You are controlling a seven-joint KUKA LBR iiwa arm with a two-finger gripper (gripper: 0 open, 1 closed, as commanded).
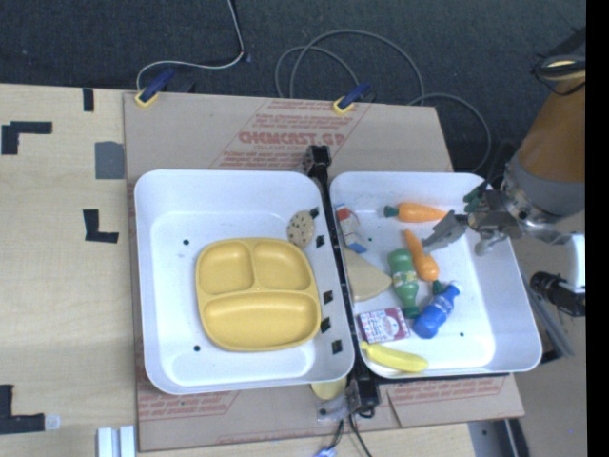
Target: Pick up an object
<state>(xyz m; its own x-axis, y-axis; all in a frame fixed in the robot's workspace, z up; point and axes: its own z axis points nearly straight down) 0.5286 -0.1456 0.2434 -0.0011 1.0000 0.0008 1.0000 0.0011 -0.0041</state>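
Dark carpet w/ loose cables behind; cardboard sheet (285, 136) on a pale wood bench (57, 284) carries two white bins. Left bin (152, 208): yellow divided plate (257, 291), cookie (303, 225) at its upper right. Right bin (509, 303): two carrots, one (422, 213) near the far wall, one (420, 254) mid-bin; green bottle (403, 279); blue bottle (434, 312); banana (396, 357); small carton (383, 326). Gripper (459, 225) hovers at right bin's upper right, fingers spread, nothing between them, tips just beside the mid-bin carrot; you'd judge that carrot nearest: prob. light, rigid plastic, smooth, apt to roll; take it across the mid-length, jaws square to its axis.
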